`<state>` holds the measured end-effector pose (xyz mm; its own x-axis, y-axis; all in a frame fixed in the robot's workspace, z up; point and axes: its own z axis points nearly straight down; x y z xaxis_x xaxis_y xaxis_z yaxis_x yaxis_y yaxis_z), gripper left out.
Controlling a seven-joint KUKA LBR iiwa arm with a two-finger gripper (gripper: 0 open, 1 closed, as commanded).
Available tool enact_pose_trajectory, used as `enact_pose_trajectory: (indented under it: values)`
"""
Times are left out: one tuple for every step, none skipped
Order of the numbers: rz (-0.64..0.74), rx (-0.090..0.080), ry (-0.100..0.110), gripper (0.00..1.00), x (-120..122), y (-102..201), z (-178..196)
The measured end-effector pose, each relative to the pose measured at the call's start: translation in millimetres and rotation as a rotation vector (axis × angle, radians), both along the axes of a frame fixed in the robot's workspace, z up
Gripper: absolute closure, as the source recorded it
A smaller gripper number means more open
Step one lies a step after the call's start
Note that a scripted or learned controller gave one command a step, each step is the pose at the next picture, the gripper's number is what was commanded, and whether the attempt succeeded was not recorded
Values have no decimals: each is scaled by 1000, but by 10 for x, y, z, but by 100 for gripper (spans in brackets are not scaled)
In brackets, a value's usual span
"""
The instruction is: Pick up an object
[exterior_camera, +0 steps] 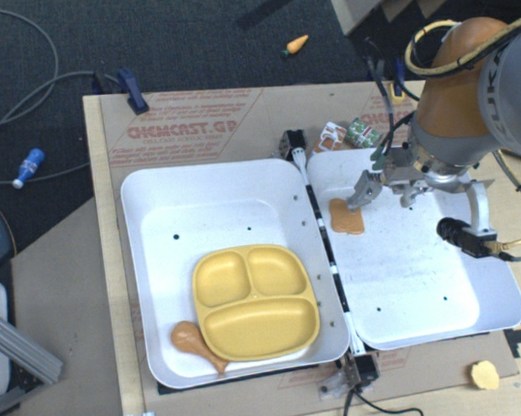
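My gripper hangs over the back left part of the right bin. Its fingers are apart, so it is open, and nothing is between them. A flat orange-brown piece lies on the bin floor against the left wall, just below and left of the nearer fingertip. I cannot tell whether they touch. In the left bin a yellow divided plate lies flat. A tan drumstick-shaped toy rests by the plate's lower left corner.
Small printed packets lie on the bench behind the right bin. A yellow chunk sits on the bench at the front right. A black part with a cable hangs off the wrist over the right bin. The divider between the bins runs just left of the orange-brown piece.
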<state>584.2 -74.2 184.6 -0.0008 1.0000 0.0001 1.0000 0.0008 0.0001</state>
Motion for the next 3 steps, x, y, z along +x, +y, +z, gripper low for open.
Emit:
enact_pose_trajectory:
  values:
    - [-1,-2,1,0,460,-320,-1011]
    - [0,-3,-5,100,469,-305,-844]
    - [-3,2,6,100,-39,-202,-801]
